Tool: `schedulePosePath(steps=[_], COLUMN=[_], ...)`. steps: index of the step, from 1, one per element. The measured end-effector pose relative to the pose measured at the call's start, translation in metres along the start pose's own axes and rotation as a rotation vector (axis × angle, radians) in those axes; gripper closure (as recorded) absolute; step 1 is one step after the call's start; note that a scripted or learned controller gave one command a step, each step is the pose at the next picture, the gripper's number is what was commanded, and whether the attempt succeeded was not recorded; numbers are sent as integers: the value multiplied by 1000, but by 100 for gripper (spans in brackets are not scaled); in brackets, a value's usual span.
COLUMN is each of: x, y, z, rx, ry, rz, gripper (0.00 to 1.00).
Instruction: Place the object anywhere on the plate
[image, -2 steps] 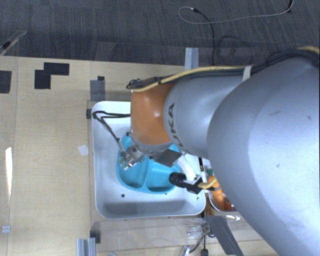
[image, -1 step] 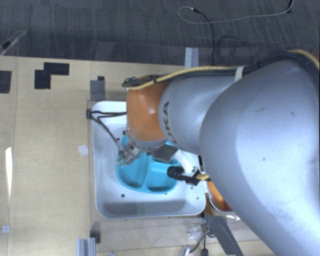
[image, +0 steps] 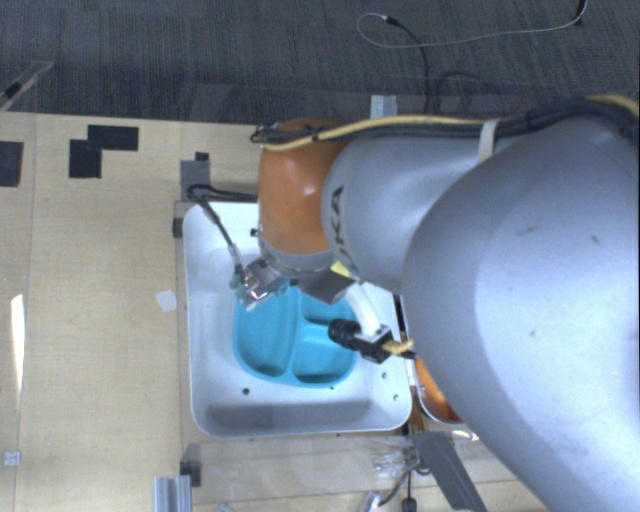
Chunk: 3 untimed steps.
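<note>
- The arm (image: 470, 250) is seen reaching in from the right, its grey bulk laid across the right-hand bin (image: 432, 408) and its orange band (image: 290, 195) hung over the far side of the left-hand bin (image: 205, 400).
- The wrist is held directly above the blue plate (image: 268, 345), which suggests that a release onto the plate is being set up or carried out.
- The plate is found in the middle of the left-hand bin, nearer that bin's right wall than its left; it looks divided into compartments, with a ridge down its middle.
- The gripper (image: 262, 285) is judged to sit at the plate's far edge, below the orange band, but its state cannot be told: it is crowded by metal fittings and a cable (image: 215, 225).
- The object to be placed cannot be picked out with confidence. A small green patch (image: 238, 281) is glimpsed beside the gripper at the plate's far-left rim; whether that is the object, and whether it is held or already resting, cannot be said.
- A black fitting (image: 352, 337) is seen over the plate's right rim; it appears to belong to the arm.
- An orange thing (image: 432, 392) is half shown at the left edge of the right-hand bin, mostly covered by the arm, and is not identified.
- The plate's far part is hidden beneath the wrist.
</note>
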<state>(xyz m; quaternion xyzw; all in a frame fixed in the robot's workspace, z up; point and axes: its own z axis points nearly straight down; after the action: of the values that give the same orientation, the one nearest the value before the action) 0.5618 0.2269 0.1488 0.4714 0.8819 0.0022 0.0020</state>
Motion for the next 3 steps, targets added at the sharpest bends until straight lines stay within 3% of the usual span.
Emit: schedulePosePath(steps=[1, 2, 3], x=[22, -50, -29], y=[-37, -50, -92], z=[48, 46, 34], rx=[-2, -20, -17], ry=[1, 11, 1], rz=[103, 207, -4], gripper=[100, 100, 100])
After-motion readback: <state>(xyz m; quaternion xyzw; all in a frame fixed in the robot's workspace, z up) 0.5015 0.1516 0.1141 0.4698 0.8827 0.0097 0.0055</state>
